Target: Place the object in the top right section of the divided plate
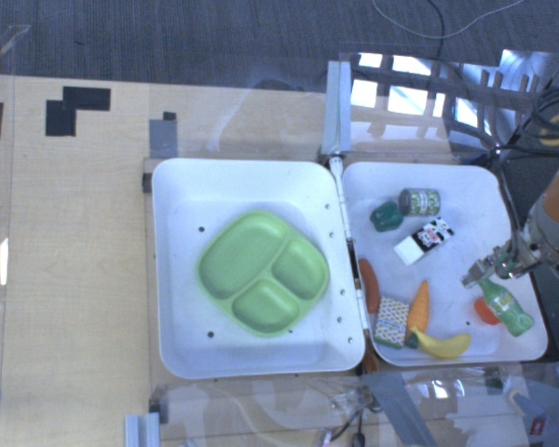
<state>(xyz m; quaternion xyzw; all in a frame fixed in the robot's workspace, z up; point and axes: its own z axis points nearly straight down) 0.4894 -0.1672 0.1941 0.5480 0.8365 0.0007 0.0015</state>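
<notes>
You see the gripper at frame right, over the right bin, touching the green bottle; finger state can't be told. Green divided plate sits in the left bin, center frame.

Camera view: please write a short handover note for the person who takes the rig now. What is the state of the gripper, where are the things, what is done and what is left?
Gripper: low over the right bin, at the top of the green bottle; finger state unclear, and no grasp is visible.
Plate: in the left bin; its sections hold nothing.
Right bin also has a can, a carrot and a banana.
Done: nothing placed yet.
Left: grasp an object, carry it to the plate's top right section, release.
</notes>
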